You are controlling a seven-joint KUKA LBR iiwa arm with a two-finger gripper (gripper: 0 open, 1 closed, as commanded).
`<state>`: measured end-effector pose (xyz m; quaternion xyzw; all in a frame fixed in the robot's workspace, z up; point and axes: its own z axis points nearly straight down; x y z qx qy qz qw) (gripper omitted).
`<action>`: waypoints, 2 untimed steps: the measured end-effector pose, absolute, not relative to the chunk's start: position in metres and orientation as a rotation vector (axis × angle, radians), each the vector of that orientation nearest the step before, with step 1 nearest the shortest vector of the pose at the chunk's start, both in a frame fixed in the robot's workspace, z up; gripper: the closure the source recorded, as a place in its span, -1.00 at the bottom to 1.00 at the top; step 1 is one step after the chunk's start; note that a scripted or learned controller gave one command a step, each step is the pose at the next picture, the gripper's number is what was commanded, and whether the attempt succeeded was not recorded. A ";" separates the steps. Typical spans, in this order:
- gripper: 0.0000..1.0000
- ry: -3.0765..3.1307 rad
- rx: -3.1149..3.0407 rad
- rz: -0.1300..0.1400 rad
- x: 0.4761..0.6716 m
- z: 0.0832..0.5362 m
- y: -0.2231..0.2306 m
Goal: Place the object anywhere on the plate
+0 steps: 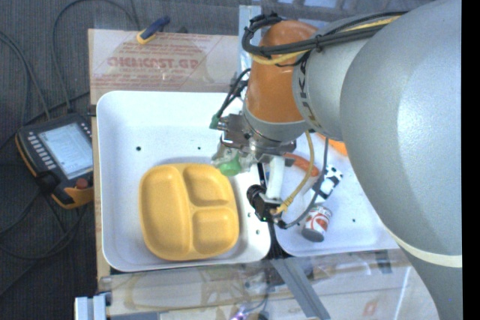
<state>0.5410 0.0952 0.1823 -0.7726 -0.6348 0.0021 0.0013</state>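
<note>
dark grey carpet runs all round my bench, with loose cables trailing across it at the top and left. on the carpet at the left edge lies a handheld controller (58, 160) with a lit screen and orange trim. a cardboard sheet (161, 67) lies under the far end of the left bin, and a small blue and yellow tool (153, 28) rests on its top edge.

the left bin (131, 120) holds the yellow plate (190, 212), a rounded tray with three compartments, sitting toward the near right corner of that bin. my arm (390, 131) comes in from the right and covers most of the right bin (352, 232). its orange band (277, 79) sits above the divide between the bins.

my gripper (238, 158) hangs just past the plate's far right corner, at the left bin's right wall. a small green object (229, 165) shows right at its tip, touching or just over the plate's rim; my own wrist and cables block the view, so i cannot tell how my gripper is set or whether it grips the green object.

in the right bin a small red and white can (318, 222) lies on its side, near a black and white piece (328, 180) and an orange stick (298, 161) that are partly under my cables.
</note>
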 end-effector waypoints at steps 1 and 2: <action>1.00 -2.049 -2.378 0.008 0.523 0.154 0.123; -1.00 -2.049 -2.378 0.007 0.523 0.154 0.123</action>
